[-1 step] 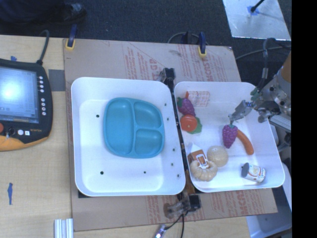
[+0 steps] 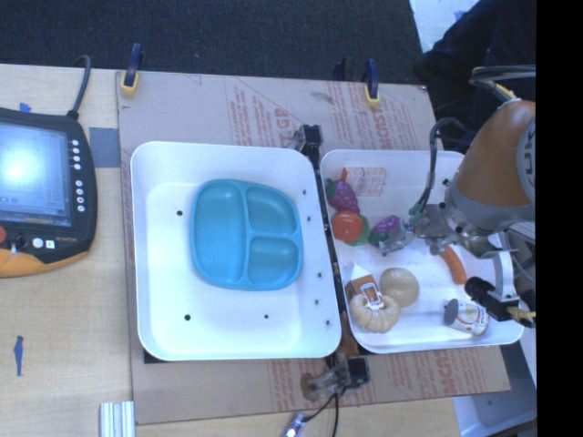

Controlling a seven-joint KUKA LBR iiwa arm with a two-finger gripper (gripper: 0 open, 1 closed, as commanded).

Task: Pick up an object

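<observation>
The gripper [image 2: 414, 228] is shown low in the right bin [image 2: 401, 338] near the purple grapes [image 2: 386, 229]; its jaw state cannot be told, and no object is yet seen lifted.

Well away from the tool, on the far side of the surface [image 2: 55, 335], a control tablet [image 2: 41, 189] with a lit screen lies flat, its dark cable [image 2: 84, 85] running off its upper corner. A brown cardboard sheet [image 2: 273, 107] covers the middle of the surface, held at its far edge by two clamps with yellow jaws [image 2: 130, 73] [image 2: 371, 85]. The large white bin [image 2: 155, 326], beside the one the tool hangs over, holds a blue divided plate [image 2: 246, 235] lying flat near its centre. A small black bracket [image 2: 310, 137] sits at the top of the seam between bins, and another black clip [image 2: 351, 371] with wiring sits at the bottom.
</observation>
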